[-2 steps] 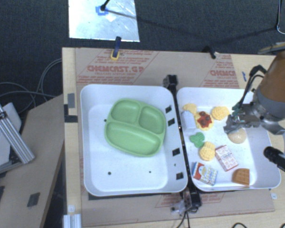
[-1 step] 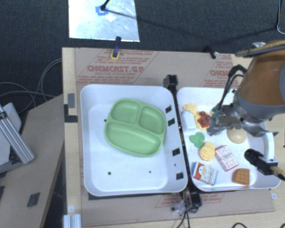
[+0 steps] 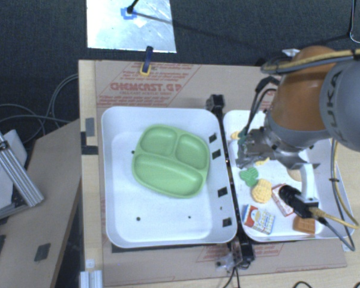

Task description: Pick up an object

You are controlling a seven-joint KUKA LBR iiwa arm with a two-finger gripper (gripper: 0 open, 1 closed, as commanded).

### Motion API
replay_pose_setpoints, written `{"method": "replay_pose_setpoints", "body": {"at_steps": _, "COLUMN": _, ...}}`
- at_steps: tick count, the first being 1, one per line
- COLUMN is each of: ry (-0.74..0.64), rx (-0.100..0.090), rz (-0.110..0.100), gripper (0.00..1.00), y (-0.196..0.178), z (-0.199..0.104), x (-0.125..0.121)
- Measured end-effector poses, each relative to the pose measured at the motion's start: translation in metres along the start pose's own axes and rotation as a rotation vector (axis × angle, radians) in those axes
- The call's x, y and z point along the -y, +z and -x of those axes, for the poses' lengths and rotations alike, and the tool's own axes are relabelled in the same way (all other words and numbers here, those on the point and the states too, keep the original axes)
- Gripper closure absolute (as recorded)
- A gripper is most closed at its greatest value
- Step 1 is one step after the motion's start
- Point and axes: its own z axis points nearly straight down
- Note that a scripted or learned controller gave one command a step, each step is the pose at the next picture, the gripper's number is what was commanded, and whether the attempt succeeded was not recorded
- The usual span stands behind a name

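Two shallow white plastic bins are set side by side on the cardboard-lined surface [image 3: 144, 86], and the pincer [image 3: 245, 155] is lowered into the right bin [image 3: 235, 120], close to the black divider between them. Whether the pincer is wide or narrow cannot be told, as it is hidden under the wrist. Nothing is seen held in it.

The likeliest thing to be taken is the small green lumpy plastic piece [image 3: 248, 175], which lies just beside the pincer on its near side. A little further on that same side lies a yellow knobbly plastic piece [image 3: 261, 191], and beyond it a small flat printed carton [image 3: 259, 219]. Well apart from the pincer, across the divider, a pale green divided plastic plate [image 3: 168, 161] rests in the left bin [image 3: 108, 179].

The green piece is judged to be light, stiff and somewhat smooth, so it could slip. It would best be gripped across its narrow middle, clear of the yellow piece.

The grey and orange arm [image 3: 300, 101] is reached in from the view's right, with the wrist bent steeply downward so that the pincer is pointed at the bin floor.
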Motion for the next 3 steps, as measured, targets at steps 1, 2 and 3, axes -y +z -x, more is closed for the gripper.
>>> {"method": "replay_pose_setpoints", "body": {"at_steps": 1, "ry": 0.001, "rx": 0.000, "rz": -0.002, "gripper": 1.00, "y": 0.007, "z": -0.053, "x": 0.012}}
{"method": "replay_pose_setpoints", "body": {"at_steps": 2, "ry": 0.005, "rx": 0.002, "rz": -0.003, "gripper": 1.00, "y": 0.025, "z": -0.058, "x": 0.005}}
{"method": "replay_pose_setpoints", "body": {"at_steps": 3, "ry": 0.005, "rx": 0.002, "rz": -0.003, "gripper": 1.00, "y": 0.022, "z": -0.060, "x": 0.010}}
